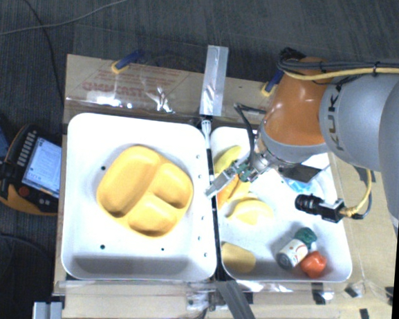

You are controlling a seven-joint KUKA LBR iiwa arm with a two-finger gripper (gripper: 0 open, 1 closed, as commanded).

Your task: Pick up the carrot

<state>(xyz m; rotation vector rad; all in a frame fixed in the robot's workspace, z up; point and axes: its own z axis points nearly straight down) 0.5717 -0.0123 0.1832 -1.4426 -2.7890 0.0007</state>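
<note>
Nearest us in the right bin (339, 268) we've got a brownish potato-looking lump (238, 257), plus a small can (293, 252) next to a red tomato-ish thing (313, 263). A bit further up sits a pale yellow wedge (249, 210). The left bin (74, 248) has one big yellow pepper-shaped piece (145, 189).

Then the gripper (234, 177) comes in, down at the left edge of the right bin, right by the divider between the two bins. The carrot (229, 188) is there too: just an orange sliver peeking out under the gripper, squeezed between the pale wedge and a yellow banana-like piece (226, 158) further back. As far as we can judge, its long axis runs near-to-far with a slight tilt, but which end is the tip, no idea, too much is covered.

Jaws: honestly can't tell if they're wide or narrow, or whether they've got anything.

What worries us: it's super crowded there. The jaws could pinch the wedge or the banana-like piece instead, or bump the bin wall, and a carrot caught along its length might just roll out.
</note>
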